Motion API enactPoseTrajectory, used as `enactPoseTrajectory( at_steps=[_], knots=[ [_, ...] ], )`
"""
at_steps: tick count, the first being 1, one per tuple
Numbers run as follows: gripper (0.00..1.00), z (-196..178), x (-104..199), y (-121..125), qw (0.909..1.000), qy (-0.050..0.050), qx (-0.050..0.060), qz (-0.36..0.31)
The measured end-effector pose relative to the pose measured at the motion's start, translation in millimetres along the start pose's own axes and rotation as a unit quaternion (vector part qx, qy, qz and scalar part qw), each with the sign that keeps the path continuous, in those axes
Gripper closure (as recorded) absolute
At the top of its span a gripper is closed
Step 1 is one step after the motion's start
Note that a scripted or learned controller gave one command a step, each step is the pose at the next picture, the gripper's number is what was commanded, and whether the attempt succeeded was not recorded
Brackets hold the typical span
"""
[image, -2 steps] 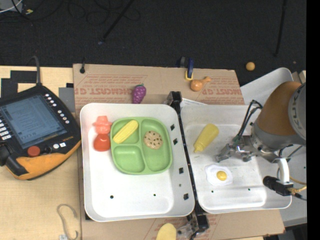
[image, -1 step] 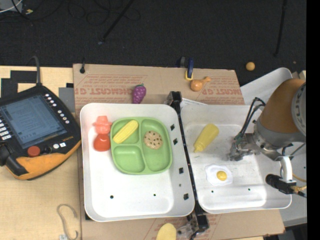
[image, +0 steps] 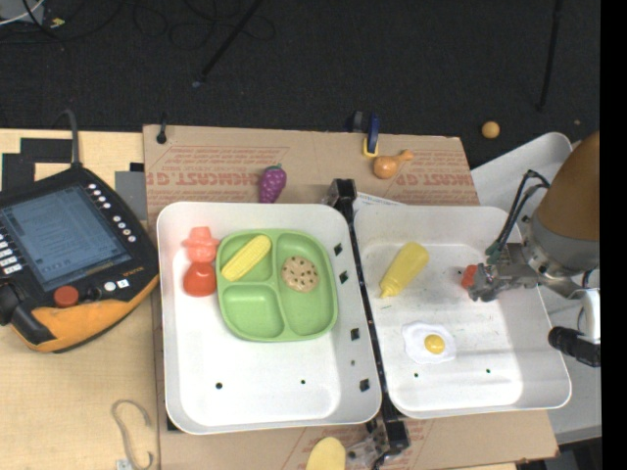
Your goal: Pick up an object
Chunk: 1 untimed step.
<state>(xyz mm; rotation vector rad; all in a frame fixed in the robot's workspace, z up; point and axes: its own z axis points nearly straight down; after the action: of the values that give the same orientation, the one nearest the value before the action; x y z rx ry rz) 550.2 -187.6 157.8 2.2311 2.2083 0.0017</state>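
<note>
So the tabletop (image: 78,399) is light wood, with a big sheet of brown cardboard (image: 313,164) laid under two white bins, red print on it reading upside down from this angle. Behind it all the floor (image: 294,47) is dark carpet with a few black cables trailing across, and a small orange ball (image: 490,129) sits out there on the right. Left bin (image: 255,390) has a green divided plate (image: 276,284) with corn (image: 244,257) in one section and a cookie (image: 300,273) in another, plus a red-and-pink toy (image: 200,261) just beside the plate on its left. Right bin (image: 490,380) holds a yellow mustard bottle (image: 404,268) lying tilted and a fried egg (image: 432,343) nearer the front. The claw (image: 477,282) is down in the right bin near its right side, and there's something small and red right at its tip, but I can't tell if it's pinching that or how the claw is set. On the cardboard behind the bins: purple grapes (image: 272,182), an orange pear-ish thing (image: 389,164), a blue-and-yellow clamp (image: 371,135). A teach pendant (image: 69,253) with a screen sits on the left of the tabletop, and something yellow (image: 326,453) peeks in at the front edge.
</note>
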Motion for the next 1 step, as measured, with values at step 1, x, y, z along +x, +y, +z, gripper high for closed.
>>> enactPoseTrajectory(
  at_steps=[1],
  knots=[
    [1.0, -46.0, -0.7, 8.3, 1.0, 0.0, 0.0, -0.005]
  ],
)
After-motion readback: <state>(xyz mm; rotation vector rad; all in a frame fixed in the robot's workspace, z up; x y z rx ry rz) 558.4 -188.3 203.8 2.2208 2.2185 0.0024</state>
